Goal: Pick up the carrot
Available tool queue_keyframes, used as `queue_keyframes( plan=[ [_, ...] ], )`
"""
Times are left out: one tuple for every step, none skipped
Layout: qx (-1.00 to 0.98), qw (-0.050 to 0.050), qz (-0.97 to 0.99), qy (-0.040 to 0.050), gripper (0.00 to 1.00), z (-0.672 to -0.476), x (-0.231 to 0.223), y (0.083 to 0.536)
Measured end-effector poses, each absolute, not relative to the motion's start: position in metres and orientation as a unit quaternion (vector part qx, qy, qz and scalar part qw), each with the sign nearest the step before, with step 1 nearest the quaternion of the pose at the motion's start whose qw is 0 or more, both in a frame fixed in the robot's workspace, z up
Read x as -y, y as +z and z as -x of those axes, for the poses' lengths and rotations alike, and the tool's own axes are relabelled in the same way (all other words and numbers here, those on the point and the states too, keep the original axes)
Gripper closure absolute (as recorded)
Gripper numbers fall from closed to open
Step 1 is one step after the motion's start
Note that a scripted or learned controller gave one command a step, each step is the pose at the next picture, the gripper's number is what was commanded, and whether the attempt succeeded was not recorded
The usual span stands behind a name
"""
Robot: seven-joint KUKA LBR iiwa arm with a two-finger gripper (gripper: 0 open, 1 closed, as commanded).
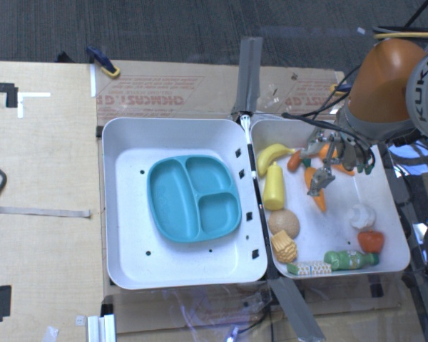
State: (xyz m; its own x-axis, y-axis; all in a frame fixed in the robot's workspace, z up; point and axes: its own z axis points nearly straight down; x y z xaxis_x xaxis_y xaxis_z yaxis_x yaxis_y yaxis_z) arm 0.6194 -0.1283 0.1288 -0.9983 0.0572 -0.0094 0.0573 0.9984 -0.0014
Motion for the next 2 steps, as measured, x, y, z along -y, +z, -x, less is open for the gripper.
queue_keyframes(
  plan=[
    [-0.997, 0.002, -0.071, -0.0002, 0.00, -0.618, 0.155, 0.094],
    [-0.998, 0.005, -0.069, -0.0009, 1.00, -0.620, 0.154, 0.105]
  ],
)
